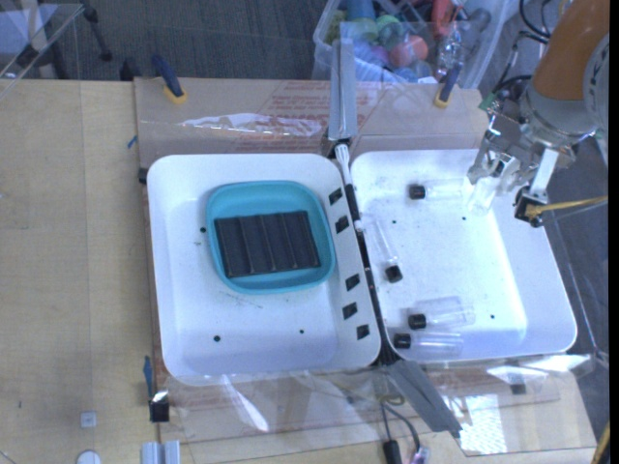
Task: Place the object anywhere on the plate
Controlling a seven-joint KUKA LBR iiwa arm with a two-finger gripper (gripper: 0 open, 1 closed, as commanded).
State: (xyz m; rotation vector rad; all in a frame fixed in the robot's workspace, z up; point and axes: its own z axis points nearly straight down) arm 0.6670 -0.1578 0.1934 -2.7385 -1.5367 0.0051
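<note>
Near edge: clear plastic sheeting [406,409] and black cables [392,433] lie on the light wood bench [68,259] in front of the bins. A small black-and-yellow clamp [158,409] sits at the left bin's near left corner.

Left bin [184,336]: teal plate [268,236], squarish with rounded corners, sits about centre, with a dark ribbed insert [266,244] lying flat in it. A few black specks on the bin floor.

Divider [353,259] between the bins carries a row of black tabs.

Right bin [542,298]: clear plastic tubes with black caps. Two lie near the front, just beside each other [435,322]. One [385,249] lies along the divider side, mid-bin. One [440,191] lies toward the far edge, black cap at its left. All are in the right bin, well apart from the plate.

Gripper [508,177] hangs over the right bin's far right corner, below the orange band [571,51]. Fingers are spread apart, nothing visible between them; the tube just beside them is too transparent to judge for contact.

Far side: brown cardboard [251,109] under the bins' far edge, a blue-yellow clamp [169,83] on it, and an upright grey post [340,90]. Behind it, a clear tote [416,17] of coloured toys stands on dark carpet [193,17].
</note>
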